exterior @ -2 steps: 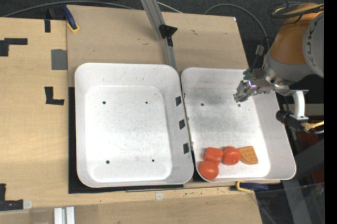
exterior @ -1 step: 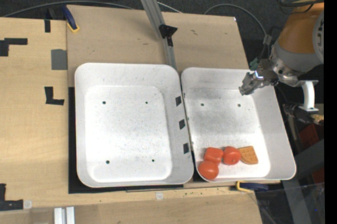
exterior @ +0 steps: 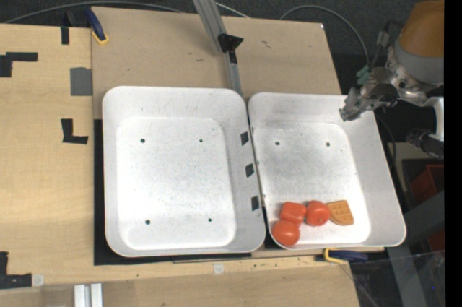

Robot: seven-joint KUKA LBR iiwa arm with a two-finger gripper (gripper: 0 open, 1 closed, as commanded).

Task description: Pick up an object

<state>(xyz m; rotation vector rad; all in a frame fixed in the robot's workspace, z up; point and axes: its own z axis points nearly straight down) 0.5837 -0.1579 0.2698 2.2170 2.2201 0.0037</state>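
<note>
Three red tomatoes [exterior: 297, 220]: clustered with cracker [exterior: 341, 212], near corner of right bin [exterior: 303, 114], well apart from claw.
Claw [exterior: 352, 109]: over bin's far rim; grip state unclear, nothing visibly held.
Likely reason: approach not begun.

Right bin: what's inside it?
Right bin holds three red pieces and an orange cracker-like piece, clustered at its near edge. Whether anything lies beneath them is hidden.

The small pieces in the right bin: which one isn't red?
The tan, waffle-textured piece at the right end of the cluster, nearest the bin's right wall. The three others are red-orange and rounded.
</note>
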